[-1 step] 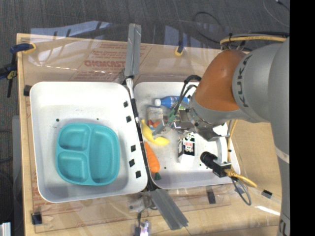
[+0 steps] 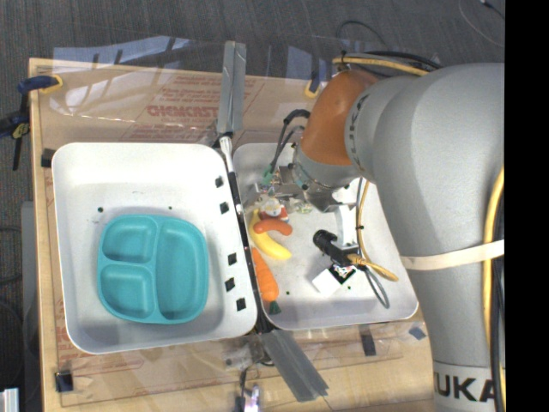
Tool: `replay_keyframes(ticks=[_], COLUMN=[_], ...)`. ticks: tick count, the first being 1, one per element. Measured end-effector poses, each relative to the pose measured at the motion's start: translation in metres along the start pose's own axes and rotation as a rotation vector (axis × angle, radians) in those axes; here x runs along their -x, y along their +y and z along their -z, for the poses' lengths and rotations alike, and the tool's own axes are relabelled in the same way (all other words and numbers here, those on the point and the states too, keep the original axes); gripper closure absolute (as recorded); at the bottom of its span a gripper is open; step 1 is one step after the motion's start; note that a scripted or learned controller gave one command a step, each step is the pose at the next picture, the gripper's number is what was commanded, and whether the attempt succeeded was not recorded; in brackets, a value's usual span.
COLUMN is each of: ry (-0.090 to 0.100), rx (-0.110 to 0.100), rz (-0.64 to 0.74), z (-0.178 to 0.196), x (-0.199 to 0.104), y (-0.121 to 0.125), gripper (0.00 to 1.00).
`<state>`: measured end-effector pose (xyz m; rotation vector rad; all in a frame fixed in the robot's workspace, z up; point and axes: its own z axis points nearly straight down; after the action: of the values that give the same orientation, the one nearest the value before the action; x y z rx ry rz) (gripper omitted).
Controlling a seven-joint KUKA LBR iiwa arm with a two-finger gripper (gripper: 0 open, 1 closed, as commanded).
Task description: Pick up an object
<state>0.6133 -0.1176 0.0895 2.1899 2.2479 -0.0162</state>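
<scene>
Arm (image 2: 429, 161): grey, orange-banded, reaching over the right bin.
Worktop (image 2: 129, 101): bears two white bins side by side.
Left bin (image 2: 69, 170): holds a teal divided plate (image 2: 154, 266).
Right bin (image 2: 377, 299): holds three toy foods along its left side.
Pincer (image 2: 273, 197): low over the bin's upper left; how far open, cannot tell; nothing seen held.
Carrot (image 2: 266, 280): against the left wall.
Banana (image 2: 273, 247): just above the carrot.
Orange-red piece (image 2: 273, 227): right beneath the pincer.
</scene>
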Motion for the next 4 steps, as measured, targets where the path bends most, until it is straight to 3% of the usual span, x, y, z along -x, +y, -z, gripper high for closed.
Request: replay_keyframes(ticks=[1,2,3,4], ry=[0.007,0.004,0.003,0.012], rx=[-0.004,0.009,0.005,-0.002], rz=[0.007,0.000,0.007,0.247], z=[0.007,0.105,0.112,0.028], x=[-0.004,-0.044,-0.045,-0.004], y=[0.001,0.017,0.018,-0.027], gripper=[1.00,1.00,1.00,1.00])
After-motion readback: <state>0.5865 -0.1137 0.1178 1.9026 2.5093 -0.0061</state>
